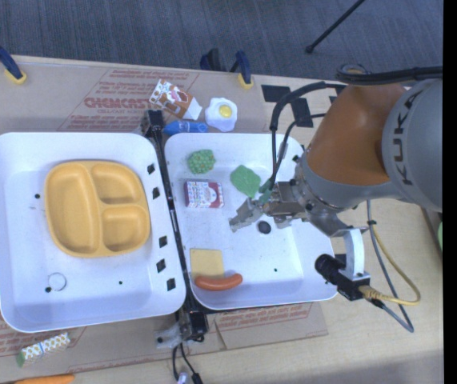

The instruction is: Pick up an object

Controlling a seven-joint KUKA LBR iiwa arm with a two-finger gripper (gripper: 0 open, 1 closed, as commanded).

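The gripper (242, 218) hangs over bare bin (292, 282) floor, whether open or closed I cannot tell, so it may grasp nothing, because the box (203, 194) lies just to its left.

Grey, rounded arm (420, 142) casing, lettered KUKA in dark capitals down its side; broad orange band (356, 138) above the wrist, smooth and glossy; black cables (280, 126) looped over the wrist housing, running to the tool; grey metal gripper (244, 214) with angular plates and a small green patch near its base; black cylindrical fitting (334, 269) on a white bracket below the wrist; yellow cable (400, 286) and thin grey leads trailing from it.
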